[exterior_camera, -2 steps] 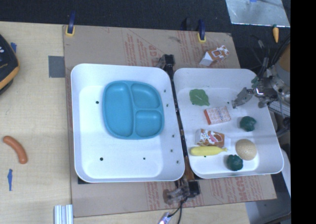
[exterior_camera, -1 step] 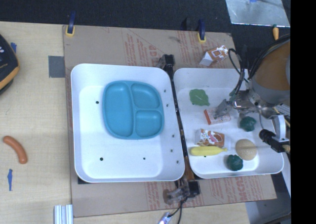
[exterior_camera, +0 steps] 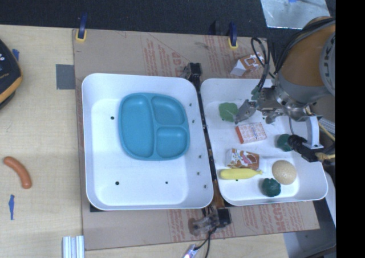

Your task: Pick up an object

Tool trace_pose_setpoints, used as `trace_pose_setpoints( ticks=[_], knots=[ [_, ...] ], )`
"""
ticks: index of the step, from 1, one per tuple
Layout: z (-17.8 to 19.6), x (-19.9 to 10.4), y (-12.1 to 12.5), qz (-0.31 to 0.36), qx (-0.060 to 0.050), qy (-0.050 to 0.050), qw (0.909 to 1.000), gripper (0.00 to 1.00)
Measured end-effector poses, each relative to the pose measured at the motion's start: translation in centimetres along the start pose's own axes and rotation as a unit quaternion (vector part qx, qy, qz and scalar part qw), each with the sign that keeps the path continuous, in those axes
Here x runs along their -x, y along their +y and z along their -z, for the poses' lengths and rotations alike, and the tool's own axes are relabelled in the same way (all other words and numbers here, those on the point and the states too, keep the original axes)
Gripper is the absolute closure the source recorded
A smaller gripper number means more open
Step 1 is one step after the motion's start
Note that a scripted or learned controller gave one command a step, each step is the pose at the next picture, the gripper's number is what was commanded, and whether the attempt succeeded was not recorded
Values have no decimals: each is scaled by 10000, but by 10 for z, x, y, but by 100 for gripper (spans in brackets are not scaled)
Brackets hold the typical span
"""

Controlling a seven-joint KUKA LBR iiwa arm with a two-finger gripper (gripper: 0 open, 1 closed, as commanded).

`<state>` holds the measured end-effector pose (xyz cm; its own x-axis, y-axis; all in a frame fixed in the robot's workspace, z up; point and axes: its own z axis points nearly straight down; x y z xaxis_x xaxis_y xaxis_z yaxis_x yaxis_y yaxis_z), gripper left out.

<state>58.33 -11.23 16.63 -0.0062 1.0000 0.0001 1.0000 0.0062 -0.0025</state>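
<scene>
Hand (exterior_camera: 246, 111), grip state indiscernible, hovers in right bin (exterior_camera: 212, 137) beside green object (exterior_camera: 228, 111); approach step, next needing descent onto it.

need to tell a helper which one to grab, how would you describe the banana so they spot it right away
Look in the right white bin, along its near edge. The banana lies flat there, below a brown packet, and it's the only yellow, long thing in that bin.

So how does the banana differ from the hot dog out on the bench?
The banana is yellow and lies almost level inside the right bin, touching a snack packet. The hot dog is orange-red, lies slanted on the bare wooden bench, alone, left of both bins. Both are long, slim toy foods.
</scene>
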Motion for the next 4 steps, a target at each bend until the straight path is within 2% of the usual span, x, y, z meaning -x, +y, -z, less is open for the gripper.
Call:
trace_pose_setpoints(
  ticks=[1,2,3,4],
  knots=[
    [-71,2,7,-8,24,-18,10000,0],
    [-59,4,8,-4,45,-29,10000,100],
    [-60,4,8,-1,43,-29,10000,0],
    [-74,-19,65,-12,0,3,10000,0]
  ],
)
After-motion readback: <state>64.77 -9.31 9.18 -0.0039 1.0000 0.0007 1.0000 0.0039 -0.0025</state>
